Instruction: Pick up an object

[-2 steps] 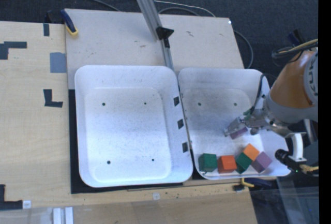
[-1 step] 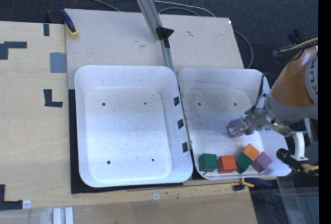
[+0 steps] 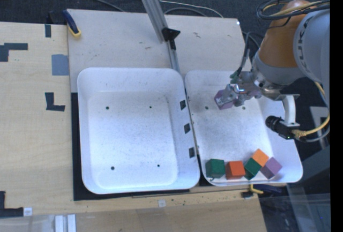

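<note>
My gripper (image 3: pixel 226 99) hangs over the upper part of the right bin (image 3: pixel 225 129), reaching in from the right. A small purple block (image 3: pixel 221 99) sits between its fingers, lifted off the bin floor. Along the right bin's near edge lie several more blocks: a dark green one (image 3: pixel 215 167), a red-orange one (image 3: pixel 235 170), another green one (image 3: pixel 252 167), an orange one (image 3: pixel 260 157) and a pale purple one (image 3: pixel 271 167).
The left bin (image 3: pixel 128 129) stands beside the right one, their rims touching. A slanted metal post (image 3: pixel 153 3) rises behind the bins. Black cables (image 3: pixel 278 125) hang off the arm by the right bin's right rim.
</note>
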Controlling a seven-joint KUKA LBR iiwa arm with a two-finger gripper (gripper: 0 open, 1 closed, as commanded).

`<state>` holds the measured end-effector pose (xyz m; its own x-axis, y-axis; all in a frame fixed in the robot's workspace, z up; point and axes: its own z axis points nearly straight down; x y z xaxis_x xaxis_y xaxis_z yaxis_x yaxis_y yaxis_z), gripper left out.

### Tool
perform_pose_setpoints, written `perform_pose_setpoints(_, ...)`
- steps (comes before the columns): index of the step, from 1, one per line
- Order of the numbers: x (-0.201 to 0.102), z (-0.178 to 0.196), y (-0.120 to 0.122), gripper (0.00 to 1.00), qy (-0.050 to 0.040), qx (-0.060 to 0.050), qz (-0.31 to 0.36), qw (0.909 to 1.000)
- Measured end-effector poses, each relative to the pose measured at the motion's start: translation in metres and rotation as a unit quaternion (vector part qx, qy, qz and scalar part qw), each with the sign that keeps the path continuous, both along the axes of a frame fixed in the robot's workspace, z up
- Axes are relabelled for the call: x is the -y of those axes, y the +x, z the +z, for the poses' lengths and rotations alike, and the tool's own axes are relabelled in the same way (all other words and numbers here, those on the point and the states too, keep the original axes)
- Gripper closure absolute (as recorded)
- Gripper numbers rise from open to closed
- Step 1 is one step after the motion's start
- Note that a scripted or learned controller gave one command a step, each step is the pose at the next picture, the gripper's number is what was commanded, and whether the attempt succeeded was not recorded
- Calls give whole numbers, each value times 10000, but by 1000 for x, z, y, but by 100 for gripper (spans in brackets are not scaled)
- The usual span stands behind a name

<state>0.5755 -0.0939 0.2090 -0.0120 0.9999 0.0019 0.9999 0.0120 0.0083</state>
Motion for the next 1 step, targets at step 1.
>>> perform_pose_setpoints(1,-86,-19,2,100,3,-64,-13,10000)
